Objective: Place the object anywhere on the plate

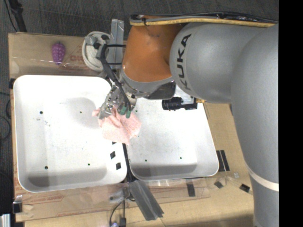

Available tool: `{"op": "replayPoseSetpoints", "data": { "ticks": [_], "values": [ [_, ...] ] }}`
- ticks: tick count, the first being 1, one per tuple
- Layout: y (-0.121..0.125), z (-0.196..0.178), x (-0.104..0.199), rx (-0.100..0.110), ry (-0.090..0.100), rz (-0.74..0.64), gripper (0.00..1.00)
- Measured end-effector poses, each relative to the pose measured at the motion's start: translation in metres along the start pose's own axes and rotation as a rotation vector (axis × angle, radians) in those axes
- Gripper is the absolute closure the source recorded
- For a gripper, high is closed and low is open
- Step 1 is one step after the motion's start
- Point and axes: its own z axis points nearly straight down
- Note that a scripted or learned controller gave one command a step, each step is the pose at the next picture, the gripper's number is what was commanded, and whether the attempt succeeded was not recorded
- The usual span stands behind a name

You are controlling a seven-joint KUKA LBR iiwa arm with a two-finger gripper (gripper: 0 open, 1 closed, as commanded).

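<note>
While a purple object (pixel 58 52) lies untouched on the brown bench (pixel 33 46) at far left, beyond the bins' top edge, the KUKA arm (pixel 213 56) works over the middle of the scene. The left bin (pixel 57 174), a shallow white tray with a few dark specks on its floor, offers wide open room across most of its width. A coil of white cable (pixel 92 48) sits on the bench just above that bin's upper right corner, close beside the arm's wrist.

At the shared rim between the two bins, the gripper (pixel 116 107) hangs low with a pink crumpled cloth (pixel 120 126) gathered directly under its tip; the cloth appears pinched between the fingers, its loose folds drooping across the divide. The right bin (pixel 175 145) lies partly under the arm's orange band and grey body, with bare white floor toward its lower edge.

No plate can be picked out in either bin, so the placing seems not yet done: the cloth looks lifted but not released. Judged from this moment, the carry is roughly midway. The raised rims at the seam are the nearest edge to snag trailing fabric; the left bin gives the freest path.
</note>
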Motion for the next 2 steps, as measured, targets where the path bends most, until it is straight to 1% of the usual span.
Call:
{"op": "replayPoseSetpoints", "data": {
  "ticks": [1,2],
  "values": [
    [0.0482,-0.0057,0.0132,-0.001,-0.003,-0.403,1.00],
    [0.0480,-0.0059,0.0130,-0.001,-0.003,-0.403,0.00]
  ]
}}
